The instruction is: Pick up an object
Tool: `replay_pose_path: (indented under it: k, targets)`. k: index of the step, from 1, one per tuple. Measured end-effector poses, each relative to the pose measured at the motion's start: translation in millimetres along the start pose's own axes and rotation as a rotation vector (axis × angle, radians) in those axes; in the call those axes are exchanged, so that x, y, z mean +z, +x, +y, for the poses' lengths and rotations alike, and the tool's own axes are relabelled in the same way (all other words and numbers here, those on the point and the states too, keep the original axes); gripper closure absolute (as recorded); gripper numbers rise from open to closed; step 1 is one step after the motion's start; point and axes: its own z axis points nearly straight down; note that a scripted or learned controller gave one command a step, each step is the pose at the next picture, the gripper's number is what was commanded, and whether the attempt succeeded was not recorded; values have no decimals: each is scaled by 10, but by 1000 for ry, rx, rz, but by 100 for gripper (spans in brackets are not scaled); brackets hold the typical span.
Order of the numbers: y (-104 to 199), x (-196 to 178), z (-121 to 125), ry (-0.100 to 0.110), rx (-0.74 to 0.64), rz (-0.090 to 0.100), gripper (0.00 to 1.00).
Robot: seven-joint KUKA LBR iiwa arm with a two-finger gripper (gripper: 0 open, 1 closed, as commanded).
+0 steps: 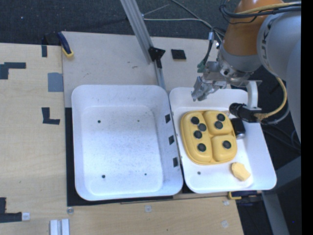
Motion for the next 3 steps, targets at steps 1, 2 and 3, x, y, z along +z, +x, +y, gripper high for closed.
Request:
replay_pose_path:
  k: [1, 2, 3]
  targets:
    - [451, -3, -155, 0, 0, 0, 100]
    - [934, 28, -206, -1, -1, 0, 100]
    - [1447, 245, -356, 2, -1, 0, 100]
